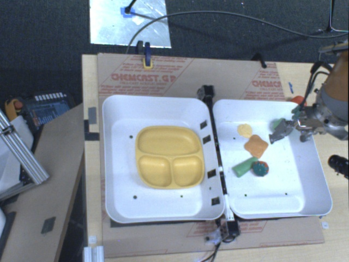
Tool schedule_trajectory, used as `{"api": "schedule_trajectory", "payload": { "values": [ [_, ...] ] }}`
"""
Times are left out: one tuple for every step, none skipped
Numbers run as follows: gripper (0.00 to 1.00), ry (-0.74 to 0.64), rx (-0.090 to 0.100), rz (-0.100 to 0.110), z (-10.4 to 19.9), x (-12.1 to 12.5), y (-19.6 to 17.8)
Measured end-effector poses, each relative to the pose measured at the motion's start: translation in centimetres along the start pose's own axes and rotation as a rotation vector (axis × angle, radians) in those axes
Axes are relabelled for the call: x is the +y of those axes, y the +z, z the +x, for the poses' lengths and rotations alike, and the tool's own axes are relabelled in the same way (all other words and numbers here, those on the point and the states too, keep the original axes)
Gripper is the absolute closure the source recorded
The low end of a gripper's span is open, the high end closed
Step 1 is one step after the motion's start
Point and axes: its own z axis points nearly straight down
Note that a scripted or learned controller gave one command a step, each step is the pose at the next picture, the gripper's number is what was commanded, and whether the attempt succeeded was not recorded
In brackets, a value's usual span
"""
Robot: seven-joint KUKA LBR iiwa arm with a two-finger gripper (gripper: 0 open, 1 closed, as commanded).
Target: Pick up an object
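While the gripper [279,130] hangs spread and empty over the right bin [311,201], it should drop squarely onto the orange block [256,146] just beside it.

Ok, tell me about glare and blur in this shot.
Camera view: glare flares off the metal sheet at the top; both white bins are evenly lit with soft shadows; the gripper looks slightly blurred, while the yellow tray is sharp.

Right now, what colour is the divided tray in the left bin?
Yellow. The divided tray shows clearly in the camera view.
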Motion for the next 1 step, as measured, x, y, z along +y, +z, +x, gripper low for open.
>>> {"api": "schedule_trajectory", "payload": {
  "values": [
    [0.00,-0.003,-0.002,-0.013,0.04,0.23,-0.65]
  ]
}}
